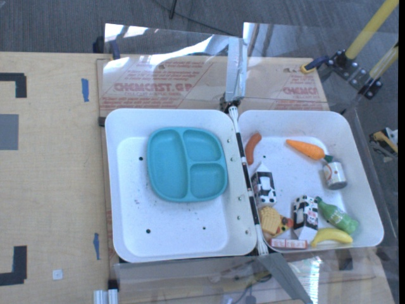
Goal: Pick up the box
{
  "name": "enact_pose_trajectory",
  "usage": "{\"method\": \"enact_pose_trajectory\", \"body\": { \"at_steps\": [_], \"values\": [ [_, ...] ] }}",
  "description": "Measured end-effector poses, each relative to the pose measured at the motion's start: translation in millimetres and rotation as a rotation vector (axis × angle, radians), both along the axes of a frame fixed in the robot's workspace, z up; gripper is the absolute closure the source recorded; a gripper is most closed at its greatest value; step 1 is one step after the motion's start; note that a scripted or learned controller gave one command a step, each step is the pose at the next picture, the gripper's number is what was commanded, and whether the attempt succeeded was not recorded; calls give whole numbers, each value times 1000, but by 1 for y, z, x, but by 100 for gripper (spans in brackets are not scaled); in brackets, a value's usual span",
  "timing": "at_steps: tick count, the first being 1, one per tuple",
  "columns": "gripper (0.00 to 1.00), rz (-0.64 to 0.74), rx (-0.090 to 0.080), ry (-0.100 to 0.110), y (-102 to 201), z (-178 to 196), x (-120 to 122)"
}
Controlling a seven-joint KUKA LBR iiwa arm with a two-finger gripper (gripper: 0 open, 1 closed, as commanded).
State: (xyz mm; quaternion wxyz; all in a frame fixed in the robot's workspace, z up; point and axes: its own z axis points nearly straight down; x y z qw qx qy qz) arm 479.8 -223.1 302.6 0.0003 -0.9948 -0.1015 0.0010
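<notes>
teal tray [187, 164], orange carrot [305, 149], yellow banana [331, 236]

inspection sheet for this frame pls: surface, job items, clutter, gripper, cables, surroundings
Surface: two shallow white bins, left bin, right bin, on a wooden bench.
Job's things: flat red-and-white box at the right bin's front edge.
Clutter: teal divided plate in left bin; orange carrot, silver can, green bottle, yellow banana, two cow-print cartons in right bin.
Grippers: nothing seen.
Cables: dark cable on floor behind.
Surroundings: grey carpet, yellow pole.
</notes>
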Motion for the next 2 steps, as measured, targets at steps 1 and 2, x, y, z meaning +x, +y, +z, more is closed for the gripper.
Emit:
{"method": "enact_pose_trajectory", "body": {
  "at_steps": [1,2],
  "values": [
    [100,3,0,2,1,9,1],
    [100,1,2,2,4,-11,22]
  ]
}}
